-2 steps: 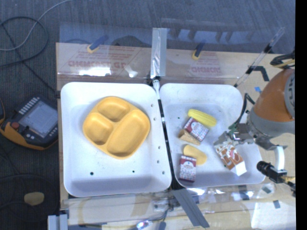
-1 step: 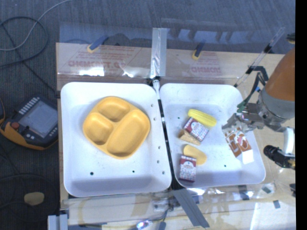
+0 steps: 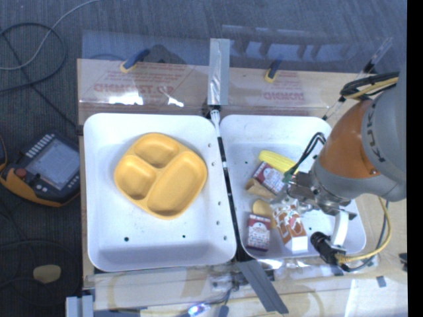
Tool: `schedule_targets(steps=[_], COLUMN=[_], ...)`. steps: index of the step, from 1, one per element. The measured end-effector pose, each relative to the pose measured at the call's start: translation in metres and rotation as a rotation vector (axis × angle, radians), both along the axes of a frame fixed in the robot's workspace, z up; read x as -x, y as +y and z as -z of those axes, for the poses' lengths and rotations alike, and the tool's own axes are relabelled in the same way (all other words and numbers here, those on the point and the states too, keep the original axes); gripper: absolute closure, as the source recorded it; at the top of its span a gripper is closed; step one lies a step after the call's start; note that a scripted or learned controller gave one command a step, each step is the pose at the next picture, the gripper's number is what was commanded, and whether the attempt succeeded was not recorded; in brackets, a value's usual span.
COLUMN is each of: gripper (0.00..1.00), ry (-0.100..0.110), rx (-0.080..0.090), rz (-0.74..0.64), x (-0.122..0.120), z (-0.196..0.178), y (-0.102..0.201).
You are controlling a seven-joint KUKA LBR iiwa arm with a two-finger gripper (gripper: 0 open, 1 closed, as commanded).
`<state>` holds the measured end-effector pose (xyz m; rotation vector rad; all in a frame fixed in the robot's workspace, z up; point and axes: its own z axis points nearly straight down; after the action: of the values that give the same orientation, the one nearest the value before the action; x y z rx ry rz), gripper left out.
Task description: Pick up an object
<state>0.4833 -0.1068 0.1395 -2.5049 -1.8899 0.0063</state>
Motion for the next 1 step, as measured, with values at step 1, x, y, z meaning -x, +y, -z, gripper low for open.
schedule_targets(steps=[1], gripper=[1.00], ry=[-0.002], rx=[0.003], rz=[-0.146], x=[-0.0660], z=[-0.0833], y=[0.0361])
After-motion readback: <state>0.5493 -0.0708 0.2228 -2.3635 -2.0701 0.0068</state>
